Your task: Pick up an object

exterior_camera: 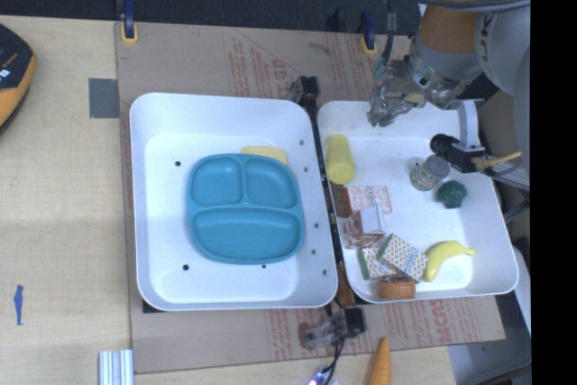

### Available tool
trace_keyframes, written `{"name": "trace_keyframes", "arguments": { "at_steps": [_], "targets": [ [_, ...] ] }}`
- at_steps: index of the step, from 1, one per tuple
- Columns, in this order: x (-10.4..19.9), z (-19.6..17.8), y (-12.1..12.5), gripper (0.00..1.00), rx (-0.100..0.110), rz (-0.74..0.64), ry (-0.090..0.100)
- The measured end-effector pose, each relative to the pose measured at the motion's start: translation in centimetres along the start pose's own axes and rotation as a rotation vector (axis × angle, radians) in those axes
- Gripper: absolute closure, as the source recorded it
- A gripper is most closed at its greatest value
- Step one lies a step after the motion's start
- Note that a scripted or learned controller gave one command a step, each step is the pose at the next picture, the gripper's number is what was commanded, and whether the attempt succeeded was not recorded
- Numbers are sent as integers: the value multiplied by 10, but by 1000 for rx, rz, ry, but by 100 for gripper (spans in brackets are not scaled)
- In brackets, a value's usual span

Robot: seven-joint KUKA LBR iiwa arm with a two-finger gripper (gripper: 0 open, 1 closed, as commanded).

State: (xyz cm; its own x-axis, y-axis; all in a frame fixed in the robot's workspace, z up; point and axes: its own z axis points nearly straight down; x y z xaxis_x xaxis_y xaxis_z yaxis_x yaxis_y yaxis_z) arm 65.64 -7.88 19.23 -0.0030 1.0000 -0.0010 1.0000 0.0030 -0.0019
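My gripper (383, 111) hangs over the far left corner of the right bin (491, 221), with nothing visibly between its fingers. Below it in that bin lie a yellow cylinder (340, 159), several small printed packets (368, 205), a patterned packet (402, 257), a yellow banana (444, 258), an orange piece (396, 288), a dark green lump (452, 192) and a small grey cup (425, 173). The left bin (153, 194) holds a blue divided plate (244, 207) with a pale yellow item (264, 155) behind it.
The arm comes in from the upper right above the right bin's far edge. A black clamp (306, 89) sits between the bins at the back. An orange carrot-like object (380, 363) lies in front of the bins, and a yellow-and-black device (13, 72) lies at far left.
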Motion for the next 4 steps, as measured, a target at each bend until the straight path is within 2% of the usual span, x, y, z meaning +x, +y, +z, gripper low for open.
{"name": "trace_keyframes", "arguments": {
  "at_steps": [1,2,3,4],
  "targets": [
    [-19,74,-2,0,8,1,-1],
    [9,-5,1,0,-6,-4,1],
    [64,0,0,0,4,-5,1],
    [110,0,0,0,2,-6,0]
  ]
}}
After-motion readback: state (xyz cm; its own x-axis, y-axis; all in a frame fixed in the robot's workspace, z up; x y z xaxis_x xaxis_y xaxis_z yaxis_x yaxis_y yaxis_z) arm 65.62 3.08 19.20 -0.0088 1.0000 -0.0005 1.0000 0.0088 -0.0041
